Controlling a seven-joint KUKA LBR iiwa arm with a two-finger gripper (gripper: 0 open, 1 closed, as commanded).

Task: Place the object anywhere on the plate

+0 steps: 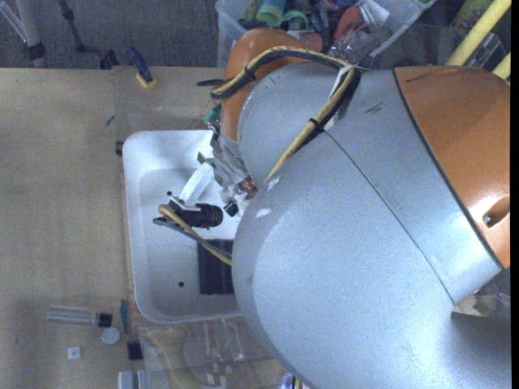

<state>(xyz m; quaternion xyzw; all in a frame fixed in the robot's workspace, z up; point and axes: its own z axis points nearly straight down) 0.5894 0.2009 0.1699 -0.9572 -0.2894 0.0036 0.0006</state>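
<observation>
My gripper (220, 177) hangs low over the left white bin (138, 217), near the bin's middle. The big grey arm with its orange band crosses the view from the right and hides the right part of this bin and all that lies beyond it. A flat black rectangular object (215, 270) lies on the bin floor just in front of the gripper, partly under the arm's edge. Nothing can be seen between the gripper's fingers from here.
A small dark speck (180, 283) lies on the bin floor. On the bench at the lower left lie a clear tube (77, 316) and several small parts. A clear tub of colourful items (324, 6) stands behind the bench at the top.
</observation>
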